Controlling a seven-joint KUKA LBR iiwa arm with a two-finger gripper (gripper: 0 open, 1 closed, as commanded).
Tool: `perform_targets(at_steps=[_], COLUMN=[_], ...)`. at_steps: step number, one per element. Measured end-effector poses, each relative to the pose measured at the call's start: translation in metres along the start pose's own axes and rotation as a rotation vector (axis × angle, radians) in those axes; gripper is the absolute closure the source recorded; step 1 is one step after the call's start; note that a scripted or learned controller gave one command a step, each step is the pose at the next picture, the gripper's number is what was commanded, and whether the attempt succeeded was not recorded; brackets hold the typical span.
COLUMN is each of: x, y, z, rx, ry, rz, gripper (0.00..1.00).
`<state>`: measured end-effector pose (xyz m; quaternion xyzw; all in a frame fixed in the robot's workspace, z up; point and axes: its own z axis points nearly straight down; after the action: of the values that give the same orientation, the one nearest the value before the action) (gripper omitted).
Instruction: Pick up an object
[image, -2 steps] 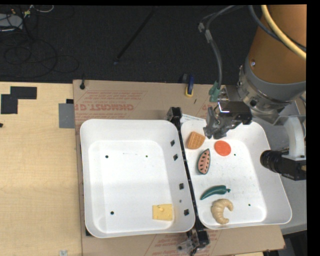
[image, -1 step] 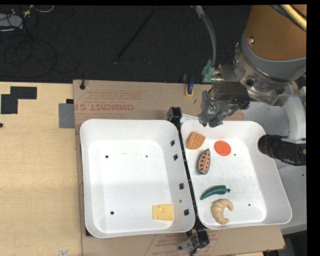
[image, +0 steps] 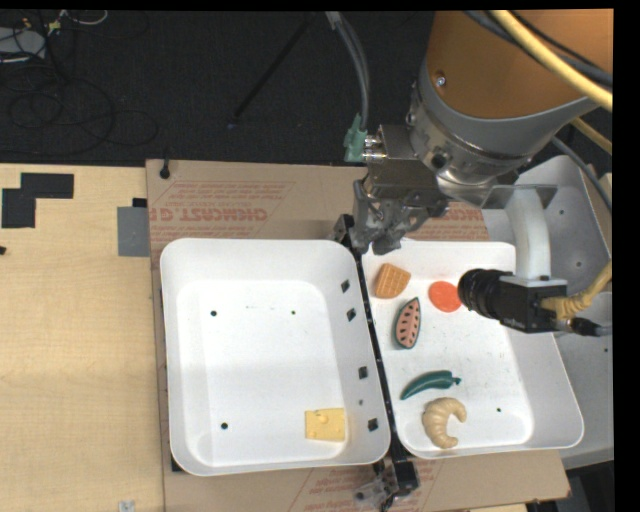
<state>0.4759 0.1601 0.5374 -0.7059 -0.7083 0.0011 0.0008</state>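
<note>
Light wood bench with a brown cardboard sheet laid on it, printed lettering showing. Two shallow white bins sit side by side on the cardboard, touching: left bin, right bin. Black patches and a grey patch on the wood, left of the cardboard.

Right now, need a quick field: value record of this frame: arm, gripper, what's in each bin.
arm: enters from the right of the camera view, orange band up top
gripper: over the far edge of the right bin, near the divider; nothing seen held
left bin: yellow cheese piece near its front right corner
right bin contents: waffle-like orange piece, orange-red disc, watermelon slice, green pepper, croissant
nearest to gripper: waffle-like orange piece
grasp state: not yet made
</note>
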Motion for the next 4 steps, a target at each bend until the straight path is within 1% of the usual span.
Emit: perform_targets(at_steps=[4], x=[0.002], y=[0.001], z=[-0.037], rx=[0.017], ry=[-0.004], rz=[-0.023], gripper=[1.00])
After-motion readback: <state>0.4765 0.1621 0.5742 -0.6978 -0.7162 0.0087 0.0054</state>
